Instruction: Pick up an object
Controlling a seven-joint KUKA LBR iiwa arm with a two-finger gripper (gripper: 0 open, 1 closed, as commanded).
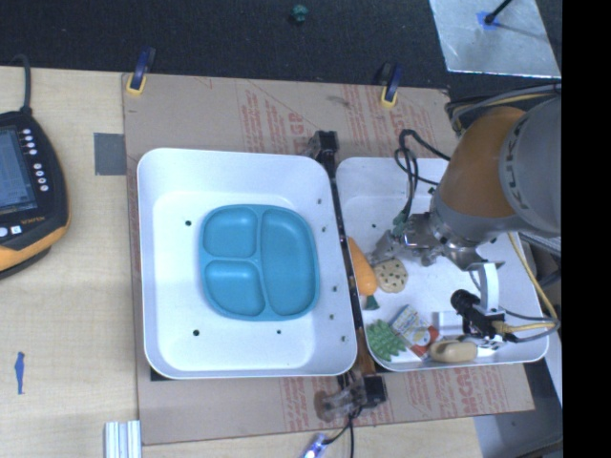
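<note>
The grey arm with the orange band reaches into the right shallow white bin point(535, 351), its two-finger gripper point(401, 241) low near a round speckled cookie point(389, 275) and an orange carrot-shaped toy point(361, 267); whether the fingers are open or closed I cannot tell. A green leafy toy point(385, 339) and a tan bread-like piece point(452, 352) lie along the bin's near edge. The left white bin point(162, 256) holds a blue divided plastic plate point(258, 260).
</note>
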